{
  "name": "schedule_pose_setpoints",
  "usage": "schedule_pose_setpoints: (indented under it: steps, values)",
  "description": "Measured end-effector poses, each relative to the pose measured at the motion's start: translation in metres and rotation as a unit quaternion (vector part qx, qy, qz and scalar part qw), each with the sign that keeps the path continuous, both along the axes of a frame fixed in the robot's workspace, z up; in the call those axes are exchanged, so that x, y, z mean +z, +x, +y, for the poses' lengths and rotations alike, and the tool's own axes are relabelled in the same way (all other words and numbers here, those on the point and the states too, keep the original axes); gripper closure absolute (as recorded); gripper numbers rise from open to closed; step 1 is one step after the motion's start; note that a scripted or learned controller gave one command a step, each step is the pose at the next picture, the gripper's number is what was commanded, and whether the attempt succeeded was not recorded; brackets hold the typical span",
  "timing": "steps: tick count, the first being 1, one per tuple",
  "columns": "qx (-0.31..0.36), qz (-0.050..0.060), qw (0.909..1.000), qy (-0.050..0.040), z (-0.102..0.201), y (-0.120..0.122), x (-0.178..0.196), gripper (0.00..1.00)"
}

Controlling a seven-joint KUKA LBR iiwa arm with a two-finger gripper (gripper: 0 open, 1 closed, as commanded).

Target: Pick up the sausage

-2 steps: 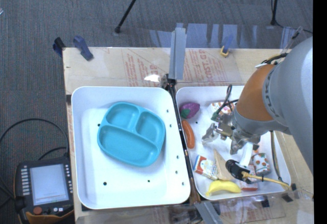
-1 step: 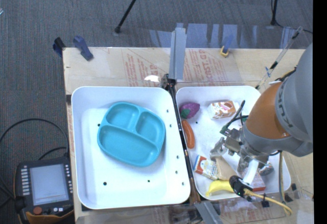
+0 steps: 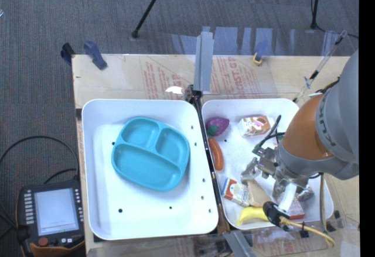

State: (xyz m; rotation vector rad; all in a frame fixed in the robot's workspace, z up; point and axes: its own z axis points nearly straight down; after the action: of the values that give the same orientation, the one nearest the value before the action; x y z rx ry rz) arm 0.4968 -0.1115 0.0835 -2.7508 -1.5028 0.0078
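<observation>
The sausage (image 3: pixel 215 154) is a short orange-red link lying lengthwise against the left wall of the right bin (image 3: pixel 293 105). It rests free on the bin floor with nothing touching it. My gripper (image 3: pixel 271 183) hangs below the orange wrist band in the lower middle of that bin, about a hand's width to the right of the sausage and nearer the front. It sits low over a pile of small items, and the wrist body hides its tips.
A purple fruit (image 3: pixel 217 126) lies just behind the sausage, and a wrapped snack (image 3: pixel 255 125) sits further right. A red-and-white carton (image 3: pixel 235 191) and a banana (image 3: pixel 252 215) lie near the front. The left bin (image 3: pixel 94 133) holds a blue divided plate (image 3: pixel 151 153).
</observation>
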Motion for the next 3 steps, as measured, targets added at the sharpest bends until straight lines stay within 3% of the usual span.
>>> schedule_pose_setpoints:
  steps: [1,2,3]
  values:
    - [0.151,0.000,0.9885,0.0000,0.017,0.044,-0.001,0.00]
    - [0.041,0.001,0.9992,0.0004,0.022,0.011,0.000,0.00]
    - [0.136,0.000,0.9908,-0.0001,0.028,0.061,-0.001,0.00]
